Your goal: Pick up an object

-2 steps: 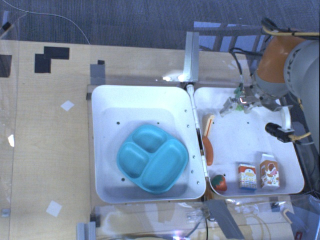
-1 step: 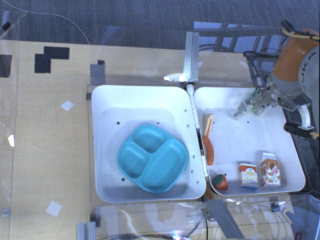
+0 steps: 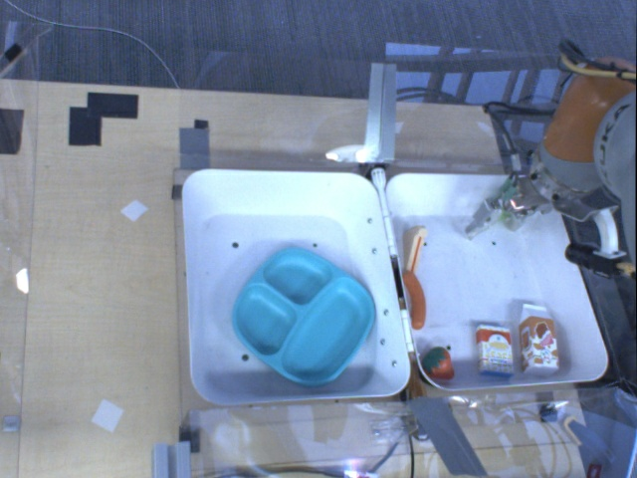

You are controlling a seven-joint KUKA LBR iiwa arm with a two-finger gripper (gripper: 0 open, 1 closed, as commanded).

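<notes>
Gripper sits at upper right of frame, over the right bin's far end; cannot tell its state. Nothing visibly held. Cartons, tomato and brush lie lower in that bin, well apart from it. Risk: closing on air; brush hugs the wall, awkward approach.

The two bins, the left bin and the right bin, are plain white. A turquoise divided plate has no pattern. The spatula is orange with a pale handle. The round fruit is red-orange with green. Two small cartons are orange and white with printed pictures. The table is pale wood with black patches; the arm is grey and orange.
</notes>
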